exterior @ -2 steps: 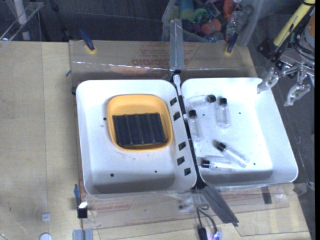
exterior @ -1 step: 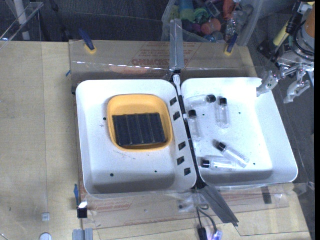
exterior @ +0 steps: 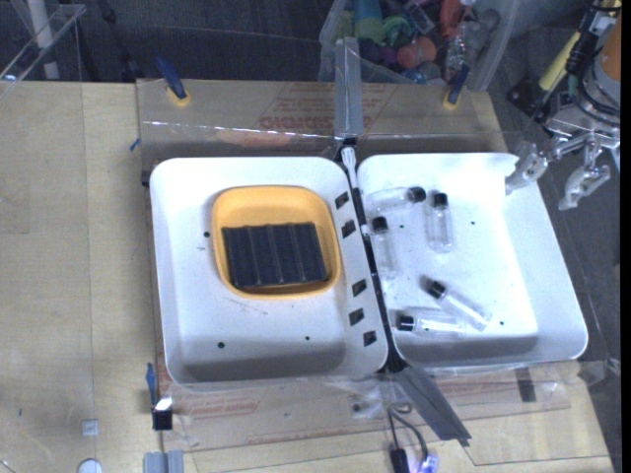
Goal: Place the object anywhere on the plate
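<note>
Viewed from above the wooden worktop point(exterior: 69, 264): two shallow white bins sit side by side, meeting along a central divider.

The silver metal two-finger hand point(exterior: 557, 170) hangs at about 2 o'clock in the scene, just beyond the upper right corner of the right white bin point(exterior: 552, 294). Its bright parts stand over that rim and the grey floor past it. Whether the hand is spread or pressed together cannot be told from this angle, and nothing is seen between its tips.

The task's things, clear plastic vials with black caps point(exterior: 438, 220), lie scattered on the floor of the right white bin. One lies lengthwise near the bin's centre; another rests at 12 o'clock from it, close beside; a third lies along the divider at 9 o'clock; two more lie near the front wall at 6 o'clock, one slanted, one almost level. All are well apart from the hand.

The orange rounded-square plastic plate point(exterior: 229, 215) lies in the middle of the left white bin point(exterior: 177, 254), and a dark ribbed rectangular insert point(exterior: 274, 254) covers its inner floor. White bin floor shows on all sides of the plate, widest at 6 o'clock and 9 o'clock. In the right bin, the widest bare floor lies along the right wall, at 3 o'clock from the vials.

At 12 o'clock beyond the bins stands a clear tub of coloured toys point(exterior: 414, 18).
</note>
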